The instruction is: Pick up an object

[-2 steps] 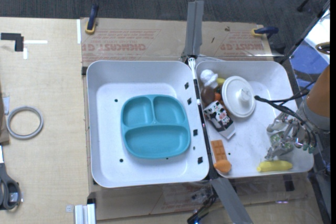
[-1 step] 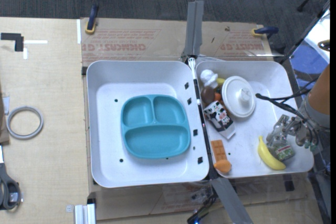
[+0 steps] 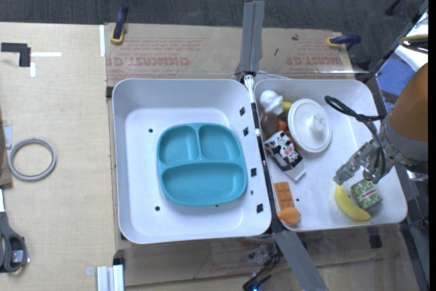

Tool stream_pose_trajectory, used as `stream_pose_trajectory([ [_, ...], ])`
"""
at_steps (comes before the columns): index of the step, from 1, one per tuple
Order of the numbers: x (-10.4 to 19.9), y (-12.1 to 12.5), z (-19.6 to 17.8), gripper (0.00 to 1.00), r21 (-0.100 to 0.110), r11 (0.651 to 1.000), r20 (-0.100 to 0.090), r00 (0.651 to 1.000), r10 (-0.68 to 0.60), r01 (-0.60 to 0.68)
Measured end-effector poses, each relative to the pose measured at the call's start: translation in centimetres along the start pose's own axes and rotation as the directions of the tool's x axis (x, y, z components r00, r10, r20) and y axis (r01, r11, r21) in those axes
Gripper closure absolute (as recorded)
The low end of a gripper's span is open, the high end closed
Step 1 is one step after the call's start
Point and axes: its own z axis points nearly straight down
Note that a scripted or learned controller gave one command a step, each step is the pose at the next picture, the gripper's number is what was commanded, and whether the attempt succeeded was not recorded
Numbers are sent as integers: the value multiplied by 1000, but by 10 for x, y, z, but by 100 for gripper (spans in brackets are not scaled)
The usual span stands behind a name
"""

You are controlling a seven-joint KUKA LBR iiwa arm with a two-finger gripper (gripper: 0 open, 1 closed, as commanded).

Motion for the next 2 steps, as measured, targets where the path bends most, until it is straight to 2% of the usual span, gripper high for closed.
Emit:
stream_pose_trajectory([
  [1,-31,-30,70,100,0,972,-2,972,-234,234],
  [2,-64,53,70,100,-1,966,1,966,-258,258],
])
